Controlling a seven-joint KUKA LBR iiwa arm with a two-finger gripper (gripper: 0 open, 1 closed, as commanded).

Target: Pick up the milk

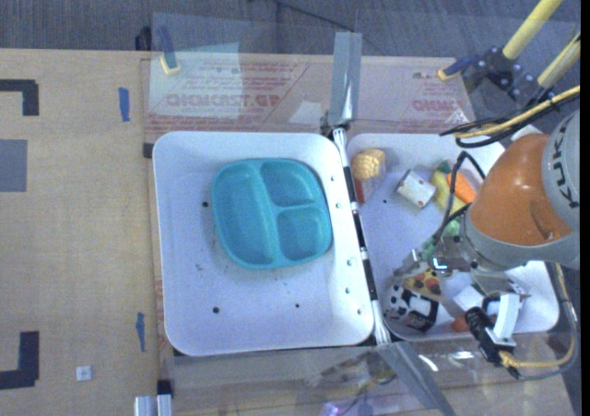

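White with black cow-like patches, the milk [410,305] lies in the near left corner of the right bin [387,220], close to the rim that divides the two bins; part of it is hidden under the arm's metal parts, so its ends are hard to make out; what shows is wider left to right than near to far, which suggests a long axis running roughly left to right; which way its top points cannot be told.

The pincer [427,268] sits just beyond the milk on its far side, below the orange band [516,202] of the arm; whether it is apart or together cannot be told, and nothing shows clamped in it.

Farther back in the same bin lie a yellow knobbly item [369,163], a small white box [416,188] and an orange piece [463,186], all well apart from the milk.

The left bin [184,294] holds a teal divided plate [272,213], set towards its far side; both bins rest on the pale wooden worktop [74,248].
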